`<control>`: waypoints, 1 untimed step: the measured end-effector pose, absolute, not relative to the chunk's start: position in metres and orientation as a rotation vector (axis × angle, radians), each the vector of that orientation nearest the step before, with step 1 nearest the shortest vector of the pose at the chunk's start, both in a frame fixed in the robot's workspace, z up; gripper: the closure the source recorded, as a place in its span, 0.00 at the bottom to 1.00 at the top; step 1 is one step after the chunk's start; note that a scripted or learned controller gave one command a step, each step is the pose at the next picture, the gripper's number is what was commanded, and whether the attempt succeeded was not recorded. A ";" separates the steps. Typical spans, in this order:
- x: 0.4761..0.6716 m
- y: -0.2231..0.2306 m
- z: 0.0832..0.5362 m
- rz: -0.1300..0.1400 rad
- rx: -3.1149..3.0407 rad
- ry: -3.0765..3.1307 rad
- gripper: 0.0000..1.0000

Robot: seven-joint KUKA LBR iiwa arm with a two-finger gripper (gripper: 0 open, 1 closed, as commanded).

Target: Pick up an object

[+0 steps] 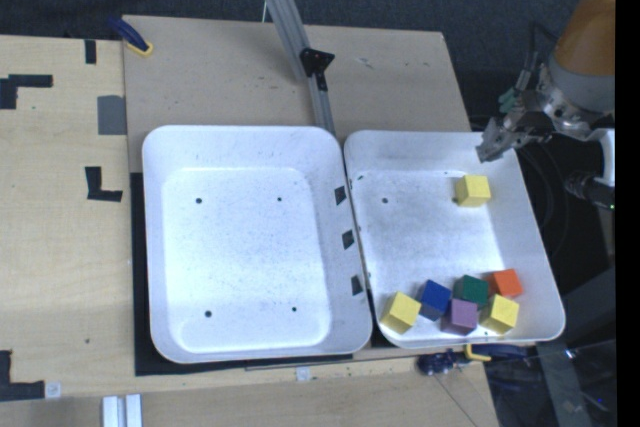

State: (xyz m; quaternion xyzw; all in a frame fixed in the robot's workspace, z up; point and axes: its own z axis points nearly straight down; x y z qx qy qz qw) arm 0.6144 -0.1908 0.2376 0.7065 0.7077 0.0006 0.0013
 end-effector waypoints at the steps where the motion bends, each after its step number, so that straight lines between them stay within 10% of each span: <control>1: 0.613 -0.136 0.228 0.000 2.216 2.229 1.00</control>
